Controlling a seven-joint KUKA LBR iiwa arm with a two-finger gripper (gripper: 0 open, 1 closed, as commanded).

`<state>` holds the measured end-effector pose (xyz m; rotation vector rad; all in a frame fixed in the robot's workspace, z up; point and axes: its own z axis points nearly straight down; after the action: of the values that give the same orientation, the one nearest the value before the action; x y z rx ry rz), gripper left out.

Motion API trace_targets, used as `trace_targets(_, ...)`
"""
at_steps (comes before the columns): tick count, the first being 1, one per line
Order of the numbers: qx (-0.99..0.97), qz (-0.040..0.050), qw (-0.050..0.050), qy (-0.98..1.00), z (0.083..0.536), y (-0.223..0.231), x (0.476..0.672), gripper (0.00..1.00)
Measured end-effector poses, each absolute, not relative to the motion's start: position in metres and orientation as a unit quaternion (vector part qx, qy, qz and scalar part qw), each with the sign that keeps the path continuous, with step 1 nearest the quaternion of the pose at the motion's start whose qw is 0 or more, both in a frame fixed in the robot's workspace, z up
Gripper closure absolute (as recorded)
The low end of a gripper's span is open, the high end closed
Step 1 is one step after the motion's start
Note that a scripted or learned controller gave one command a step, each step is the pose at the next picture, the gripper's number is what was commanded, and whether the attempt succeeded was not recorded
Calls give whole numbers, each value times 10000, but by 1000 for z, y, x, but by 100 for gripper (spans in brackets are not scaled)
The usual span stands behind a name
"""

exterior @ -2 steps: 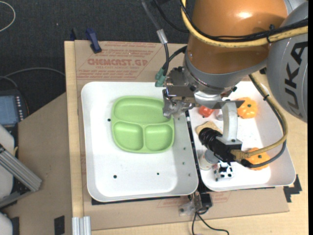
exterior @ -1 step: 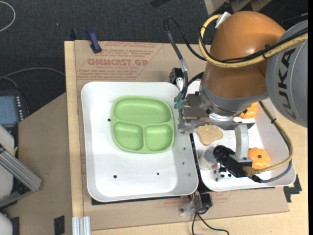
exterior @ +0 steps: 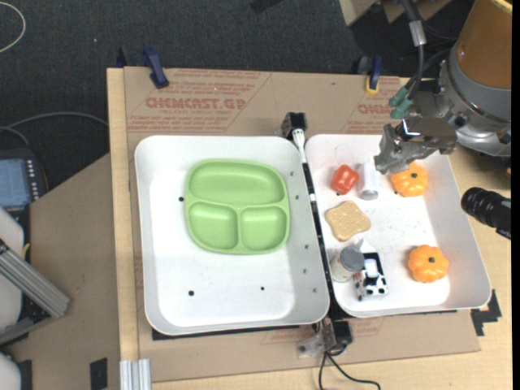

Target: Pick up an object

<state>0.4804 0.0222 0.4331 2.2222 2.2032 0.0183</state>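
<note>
The gripper (exterior: 388, 162) hangs over the far part of the right bin (exterior: 463, 234), and the nearest thing to it is a small orange pumpkin (exterior: 409, 180), which sits just beside the fingertips on their right, touching or almost touching the grey metal. It lies outside the jaws, not between them. Whether the jaws are spread or pressed together I cannot tell from here (the wrist block hides the gap).

A red pepper (exterior: 344, 178) lies just left of the gripper, with a small pale cylinder (exterior: 370, 188) between the two. Nearer the front of the bin lie a slice of toast (exterior: 347, 220), a grey round piece (exterior: 351, 258), a black-and-white cow toy (exterior: 372, 278) and a second pumpkin (exterior: 427, 263), well apart from the first.

The left bin (exterior: 162, 242) holds a green divided tray (exterior: 237, 205) with three compartments.

The brown board (exterior: 195, 96) under both bins carries red print reading "CHEMCAST", followed by letters that look like "GP"; the same print shows again, partly hidden, behind the right bin.

The arm (exterior: 483, 63) comes in from the upper right, its orange band high in the corner, the grey wrist angling down and leftward to the gripper.
</note>
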Motion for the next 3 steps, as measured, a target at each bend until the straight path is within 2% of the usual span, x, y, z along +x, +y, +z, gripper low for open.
trace_targets(1,7053,19,10,7089,435,94,480,100)
trace_targets(2,7057,-26,-22,7085,359,149,478,100)
trace_targets(3,7094,-32,-16,7048,317,89,479,100)
